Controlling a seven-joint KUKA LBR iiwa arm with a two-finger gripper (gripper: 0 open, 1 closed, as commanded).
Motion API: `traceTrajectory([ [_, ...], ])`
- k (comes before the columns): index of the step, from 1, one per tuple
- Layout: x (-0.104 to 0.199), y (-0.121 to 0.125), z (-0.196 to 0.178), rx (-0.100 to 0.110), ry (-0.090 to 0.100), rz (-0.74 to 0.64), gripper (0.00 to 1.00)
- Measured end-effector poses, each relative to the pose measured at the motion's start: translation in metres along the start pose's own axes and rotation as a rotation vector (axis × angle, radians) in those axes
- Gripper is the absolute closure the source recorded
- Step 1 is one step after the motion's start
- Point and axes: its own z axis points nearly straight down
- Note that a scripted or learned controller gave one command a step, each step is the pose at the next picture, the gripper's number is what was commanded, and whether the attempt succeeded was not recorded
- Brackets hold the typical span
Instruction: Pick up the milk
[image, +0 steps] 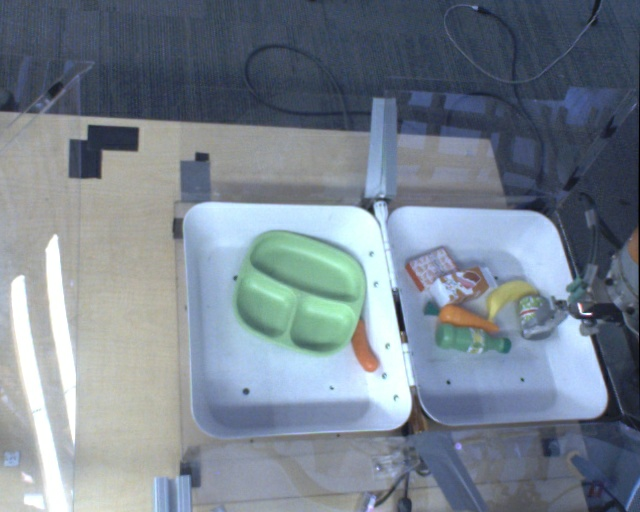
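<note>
Left bin (215, 400): green divided plate (300, 291), with a carrot (364, 349) at its lower-right edge. Right bin (540, 395): milk carton (452, 276) in the upper-left part, long axis running left-right with a slight tilt. Just below it are a second carrot (467, 318) and a green bottle (472, 341); a banana (510, 296) and a can (537, 317) lie to its right. Gripper (590, 305) sits at the bin's right rim, beside the can; can't tell its finger state. Milk lies left of the claw, with banana and can between them.
</note>
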Motion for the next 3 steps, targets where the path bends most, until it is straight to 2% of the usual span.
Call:
traceTrajectory([
  [1,-0.002,0.068,0.098,0.004,0.008,0.262,0.0],
  [2,0.1,0.17,0.109,-0.002,0.001,0.145,0.0],
  [3,0.152,0.128,0.01,-0.001,0.001,-0.073,0.0],
])
